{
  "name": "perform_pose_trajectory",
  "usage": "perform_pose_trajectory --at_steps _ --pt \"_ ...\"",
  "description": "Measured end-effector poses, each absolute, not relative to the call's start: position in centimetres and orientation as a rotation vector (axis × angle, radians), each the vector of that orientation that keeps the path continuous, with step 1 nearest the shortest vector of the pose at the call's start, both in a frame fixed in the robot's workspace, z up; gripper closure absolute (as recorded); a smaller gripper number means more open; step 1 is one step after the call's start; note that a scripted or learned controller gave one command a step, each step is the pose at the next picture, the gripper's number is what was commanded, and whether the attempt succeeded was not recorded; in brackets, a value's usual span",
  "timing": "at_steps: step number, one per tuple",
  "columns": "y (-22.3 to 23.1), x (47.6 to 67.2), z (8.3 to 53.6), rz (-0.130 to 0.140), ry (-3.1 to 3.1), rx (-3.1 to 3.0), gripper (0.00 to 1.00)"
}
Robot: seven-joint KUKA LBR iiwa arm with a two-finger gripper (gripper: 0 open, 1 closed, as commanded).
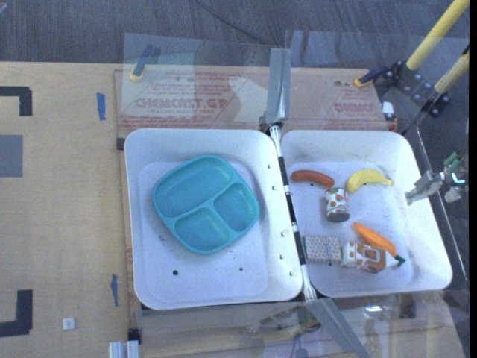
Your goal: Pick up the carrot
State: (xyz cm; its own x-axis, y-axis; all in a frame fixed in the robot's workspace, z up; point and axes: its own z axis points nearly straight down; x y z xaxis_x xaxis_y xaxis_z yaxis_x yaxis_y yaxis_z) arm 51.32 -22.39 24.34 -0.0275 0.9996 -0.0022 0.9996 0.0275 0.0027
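Carrot (374, 239) position: right bin (425, 274), toward its front right corner, lying flat on the bin floor. Its long axis runs diagonally, orange tip pointing toward the bin centre and green stem end pointing toward the front right corner. The carrot touches or nearly touches the small printed carton (363, 257) lying just in front of it. The gripper (440, 183) stands at the right edge of the same bin, near the rear half of that edge, so the carrot lies forward of it and inward toward the bin centre. Whether the gripper is open or closed cannot be determined at this resolution; nothing is visible in it. Right bin contents, counted: one carrot, one banana (367, 179), one sausage (313, 177), one small can (336, 203), one grey sponge-like block (322, 247), one carton. Left bin (141, 274) contents: one teal divided plate (206, 212). Judgement: the approach requires travel toward the front right corner, with finger closure set across the diagonal axis, clear of the carton.
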Motion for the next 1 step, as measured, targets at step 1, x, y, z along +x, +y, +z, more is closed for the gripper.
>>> perform_pose_trajectory --at_steps 1 --pt "-20.61 50.43 27.23 0.002 2.257 2.178 0.00"
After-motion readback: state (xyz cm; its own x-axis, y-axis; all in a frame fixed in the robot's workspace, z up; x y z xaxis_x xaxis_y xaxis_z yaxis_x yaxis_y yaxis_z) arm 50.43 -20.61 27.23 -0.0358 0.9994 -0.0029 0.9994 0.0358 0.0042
